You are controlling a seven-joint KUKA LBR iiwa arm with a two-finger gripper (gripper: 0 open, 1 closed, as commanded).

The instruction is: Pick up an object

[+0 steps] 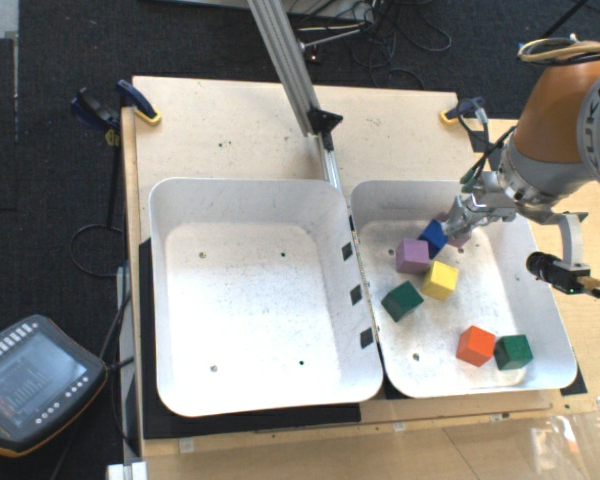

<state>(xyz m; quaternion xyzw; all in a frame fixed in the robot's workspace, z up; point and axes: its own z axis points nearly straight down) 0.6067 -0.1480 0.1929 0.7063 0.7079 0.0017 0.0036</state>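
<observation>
The gripper [458, 224] is down inside the right bin [545, 313], at its far side, and its tip sits right against the blue cube [434, 235]. Whether it has the cube or merely touches it I cannot tell – the wrist hides the tip, and the cube shows beside the metal, not clearly in it.

Taking the blue cube as the landmark: the purple cube [412, 256] lies just beside it, toward the near-left, touching or nearly so. The yellow cube [441, 279] sits just nearer the front edge of the bench, close below the blue one and beside the purple. The dark green cube [402, 300] is a little further on, tilted on an edge, it seems. Well apart from the blue cube, toward the near-right corner of the bin, the orange cube [475, 346] and a second green cube [513, 351] stand side by side, touching.

The blue cube looks like a small painted block – rigid, light, not fragile, with flat smooth faces that may slip a little under hard pads. The best hold, I judge, is across two opposite flat faces, squarely, not on the corners. The trouble is the crowding: the purple and yellow neighbours leave little room on that side, so the free faces toward the far wall are the likelier ones.
</observation>
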